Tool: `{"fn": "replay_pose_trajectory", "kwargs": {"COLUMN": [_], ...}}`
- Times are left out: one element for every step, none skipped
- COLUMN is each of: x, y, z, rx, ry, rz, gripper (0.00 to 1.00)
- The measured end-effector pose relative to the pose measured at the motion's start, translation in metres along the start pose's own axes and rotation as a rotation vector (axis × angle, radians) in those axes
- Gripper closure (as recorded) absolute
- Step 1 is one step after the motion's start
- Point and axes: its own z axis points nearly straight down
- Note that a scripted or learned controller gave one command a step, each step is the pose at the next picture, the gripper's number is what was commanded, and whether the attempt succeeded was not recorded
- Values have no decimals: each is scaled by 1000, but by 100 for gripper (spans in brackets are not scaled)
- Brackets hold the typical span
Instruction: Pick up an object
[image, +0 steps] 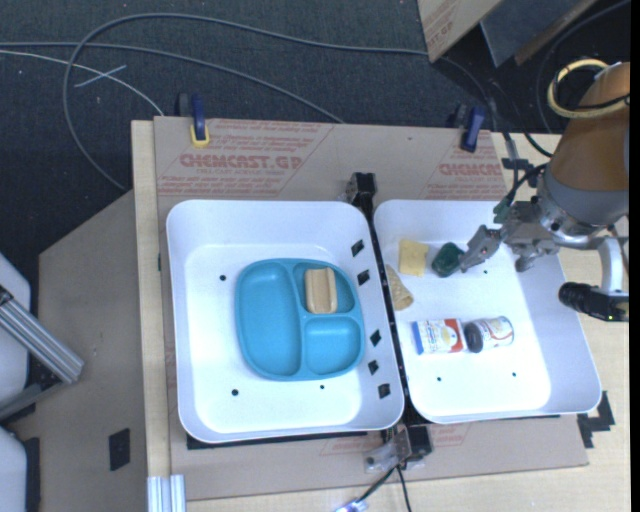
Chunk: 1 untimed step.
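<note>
The right bin (560, 370) holds several small things. A green object (446, 260) lies beside a yellow block (412, 256), with a tan piece (400, 293) at the bin's left wall. Nearer the front lie a white, red and blue carton (437, 335) and a small can (491, 332). My gripper (501, 253) hangs over the bin's back right, open. Its left finger (477, 249) reaches right up to the green object. Nothing sits between the fingers.
In the left bin (200, 250) rests a blue divided plate (270, 325) with a tan bread-like piece (320, 290) in its top right compartment. Black clips run along the seam between the bins. Cables lie behind the bench.
</note>
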Motion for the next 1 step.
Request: {"fn": "replay_pose_trajectory", "kwargs": {"x": [0], "y": [3], "z": [-8], "rx": [-15], "ry": [-2], "rz": [-3], "gripper": [0]}}
